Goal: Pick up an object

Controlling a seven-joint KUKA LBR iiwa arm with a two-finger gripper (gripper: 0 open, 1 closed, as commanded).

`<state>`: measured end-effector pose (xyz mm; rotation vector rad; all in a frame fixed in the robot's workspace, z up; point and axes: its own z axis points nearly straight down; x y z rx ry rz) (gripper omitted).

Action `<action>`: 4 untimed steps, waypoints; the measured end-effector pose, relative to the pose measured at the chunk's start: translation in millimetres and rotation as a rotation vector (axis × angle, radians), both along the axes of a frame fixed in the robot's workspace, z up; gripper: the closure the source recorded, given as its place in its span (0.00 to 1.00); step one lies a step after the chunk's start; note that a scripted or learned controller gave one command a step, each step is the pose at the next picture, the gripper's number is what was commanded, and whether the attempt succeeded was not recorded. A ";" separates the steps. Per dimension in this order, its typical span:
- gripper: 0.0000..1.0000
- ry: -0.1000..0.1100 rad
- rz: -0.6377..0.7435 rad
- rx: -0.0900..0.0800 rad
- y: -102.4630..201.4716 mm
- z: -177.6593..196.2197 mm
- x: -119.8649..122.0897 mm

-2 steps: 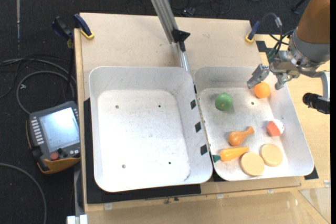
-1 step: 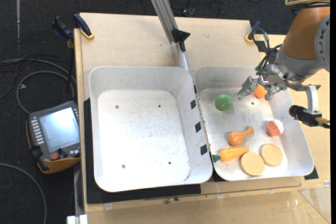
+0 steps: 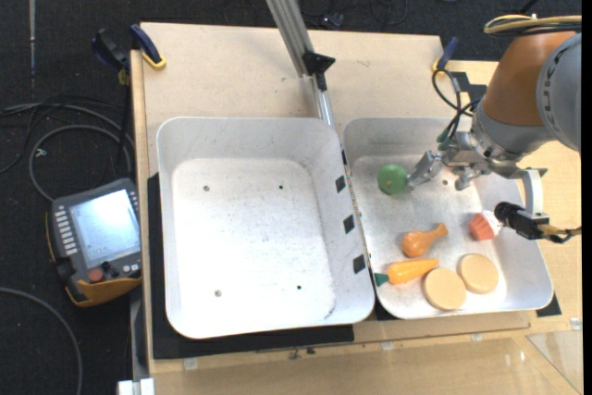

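My gripper (image 3: 443, 174) hangs over the back of the right bin (image 3: 527, 291), open, with nothing between its fingers. One fingertip (image 3: 425, 171) is just right of a green ball (image 3: 392, 179), close to it but apart. Further forward in the same bin lie an orange pear-shaped piece (image 3: 423, 240), an orange carrot (image 3: 411, 271), two tan discs (image 3: 445, 289) (image 3: 479, 273) and a small red block (image 3: 481, 226).
The left bin (image 3: 166, 199) sits beside the right one, and their rims meet in the middle. A slanted metal pole (image 3: 282, 0) reaches down to the bins' back edge. A pendant (image 3: 97, 236) lies on the floor at left.
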<state>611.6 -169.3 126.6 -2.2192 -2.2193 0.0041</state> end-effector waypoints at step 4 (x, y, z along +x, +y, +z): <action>1.00 -0.005 0.008 0.001 53.6 136.4 -11.5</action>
